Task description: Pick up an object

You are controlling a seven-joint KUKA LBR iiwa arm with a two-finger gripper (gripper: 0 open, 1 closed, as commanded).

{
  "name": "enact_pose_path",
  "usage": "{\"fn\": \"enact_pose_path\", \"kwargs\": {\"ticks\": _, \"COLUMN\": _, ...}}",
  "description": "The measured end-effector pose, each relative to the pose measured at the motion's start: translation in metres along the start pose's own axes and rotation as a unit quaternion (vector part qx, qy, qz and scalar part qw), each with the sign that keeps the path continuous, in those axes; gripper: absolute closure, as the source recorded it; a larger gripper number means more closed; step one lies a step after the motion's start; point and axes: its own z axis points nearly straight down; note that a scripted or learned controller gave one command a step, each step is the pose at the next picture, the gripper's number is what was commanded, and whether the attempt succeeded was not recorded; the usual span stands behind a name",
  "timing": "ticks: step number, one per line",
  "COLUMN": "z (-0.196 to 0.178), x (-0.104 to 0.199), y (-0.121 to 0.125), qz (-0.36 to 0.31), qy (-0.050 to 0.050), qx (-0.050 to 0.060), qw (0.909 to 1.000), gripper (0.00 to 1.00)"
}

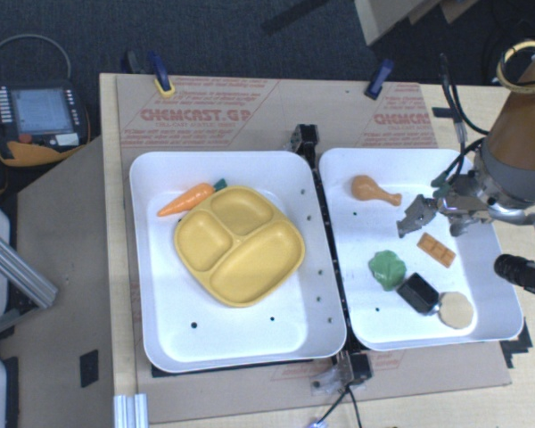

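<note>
**Gripper open above right bin, nothing held**

The gripper (437,217) hangs over the upper right part of the right bin (367,328), its two fingers spread apart with nothing between them. The left finger (415,218) points down-left toward the bin floor.

Objects in the right bin: an orange block (436,251) lies just below the gripper, closest of all. A tan drumstick (373,189) lies to the gripper's upper left, near but apart from it. A green lump (388,268) sits lower left of the gripper, toward the bin's middle. A black block (419,292) lies just right of and below the green lump, and a pale round piece (456,310) touches the black block's lower right end.

The left bin (160,328) holds a yellow divided plate (239,246) near its middle, with a toy carrot (187,199) at the plate's upper left edge.

Both bins rest side by side on a brown board (250,105) printed with red lettering, held by a yellow-tipped clamp (162,77) and a blue clamp (379,78) at its far edge. Dark carpet (205,16) lies beyond. A handheld control unit (37,119) with a screen lies left of the board.
</note>
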Motion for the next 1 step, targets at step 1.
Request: {"fn": "enact_pose_path", "kwargs": {"ticks": 1, "z": -0.0066, "x": 0.0003, "y": 0.0024, "qz": -0.001, "qy": -0.001, "qx": -0.007, "qw": 1.0, "gripper": 0.0}}
